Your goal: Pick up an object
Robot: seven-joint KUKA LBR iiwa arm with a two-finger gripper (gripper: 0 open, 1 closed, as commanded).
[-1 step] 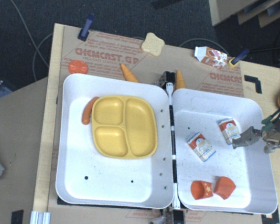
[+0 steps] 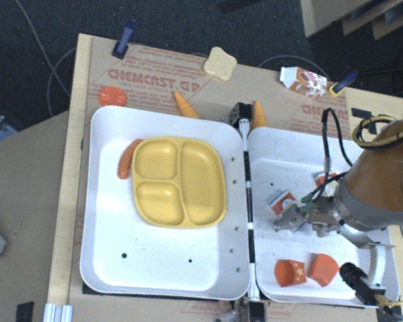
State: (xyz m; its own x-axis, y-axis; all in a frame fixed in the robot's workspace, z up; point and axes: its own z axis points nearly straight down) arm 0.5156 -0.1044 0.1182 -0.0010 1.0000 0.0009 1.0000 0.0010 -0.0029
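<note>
Two orange-red blocks lay in the right bin (image 2: 385, 160): one block (image 2: 290, 273) toward six o'clock of the bin's floor, and a second block (image 2: 323, 269) just beside it at three o'clock, close enough that they seemed nearly to touch. A small red and white piece (image 2: 282, 201) lay near the bin's middle, at about eleven o'clock from the first block and well apart from it.

The gripper (image 2: 293, 219) hung over the middle of that bin, just below the small piece and at twelve o'clock from the blocks. Nothing could be seen between its tips, and how they stood could not be told at that slant. The grey and orange arm (image 2: 382, 179) reached in from three o'clock, with black cables looping above it.

In the left bin (image 2: 103, 201) a yellow plate (image 2: 180, 181) with three compartments sat toward twelve o'clock, and a red sausage (image 2: 127, 159) lay at nine o'clock, touching its rim.

On the board beyond the bins, a slice of bread (image 2: 220, 63) rested at twelve o'clock, a carrot (image 2: 185, 106) near the left bin's far edge, an orange disc (image 2: 112, 96) at its ten o'clock corner, a blue clip (image 2: 123, 39) above that, and a small carton (image 2: 303, 81) above the right bin.
</note>
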